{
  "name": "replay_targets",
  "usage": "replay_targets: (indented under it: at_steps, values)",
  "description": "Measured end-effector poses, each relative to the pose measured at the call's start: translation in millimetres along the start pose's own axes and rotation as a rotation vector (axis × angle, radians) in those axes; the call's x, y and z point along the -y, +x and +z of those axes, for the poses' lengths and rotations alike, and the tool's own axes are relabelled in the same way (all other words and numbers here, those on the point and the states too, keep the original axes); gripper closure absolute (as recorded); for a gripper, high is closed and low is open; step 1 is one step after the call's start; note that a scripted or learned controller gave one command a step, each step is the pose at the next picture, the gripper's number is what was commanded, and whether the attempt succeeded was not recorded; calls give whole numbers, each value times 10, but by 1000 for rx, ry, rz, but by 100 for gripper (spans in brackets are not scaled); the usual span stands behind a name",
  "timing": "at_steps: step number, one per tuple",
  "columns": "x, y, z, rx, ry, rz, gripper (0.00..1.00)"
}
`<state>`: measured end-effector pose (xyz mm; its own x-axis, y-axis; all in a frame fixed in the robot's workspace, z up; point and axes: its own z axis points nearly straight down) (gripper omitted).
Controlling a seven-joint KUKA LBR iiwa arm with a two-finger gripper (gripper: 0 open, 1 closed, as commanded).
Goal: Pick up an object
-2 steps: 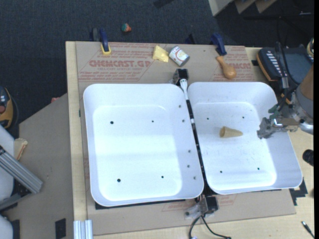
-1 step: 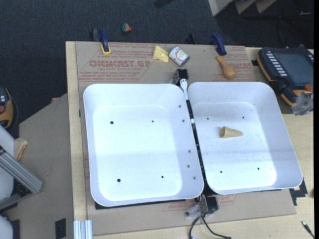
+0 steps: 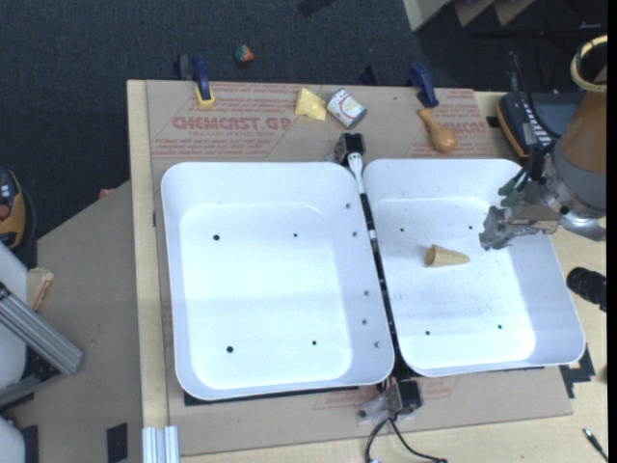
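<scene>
Two shallow white bins sit side by side on a brown board; the left bin (image 3: 265, 278) shows a bare floor with a few dark dots, and the right bin (image 3: 472, 297) holds one small tan cone-shaped piece (image 3: 445, 256) lying on its side near the middle of its floor, tip pointing left. The gripper (image 3: 496, 230) hangs over the right part of the right bin, just right of the cone and apart from it; nothing sits between its fingers, and whether they stand wide or narrow cannot be told from this angle. The grey arm (image 3: 578, 186) enters from the right.

On the board (image 3: 154, 258) behind the bins, red print reads "CHEMCAST" with further letters too faint to read; the same red print repeats at the back right, partly covered. Along that back strip lie a yellow wedge (image 3: 310, 104), a small white and grey box (image 3: 346, 108) just beside it, and a tan wooden pear-shaped piece (image 3: 439, 131); two blue clamps (image 3: 201, 80) grip the back edge. A small coloured ball (image 3: 245, 54) lies on the dark carpet beyond the board.
</scene>
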<state>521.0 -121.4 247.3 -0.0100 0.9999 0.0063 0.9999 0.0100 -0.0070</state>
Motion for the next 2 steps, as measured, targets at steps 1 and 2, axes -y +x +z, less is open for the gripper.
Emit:
replay_targets:
  at_steps: [1,2]
  values:
    - [-164,-644,-1401,16,-26,14,100]
    - [66,803,-889,0,0,-5,100]
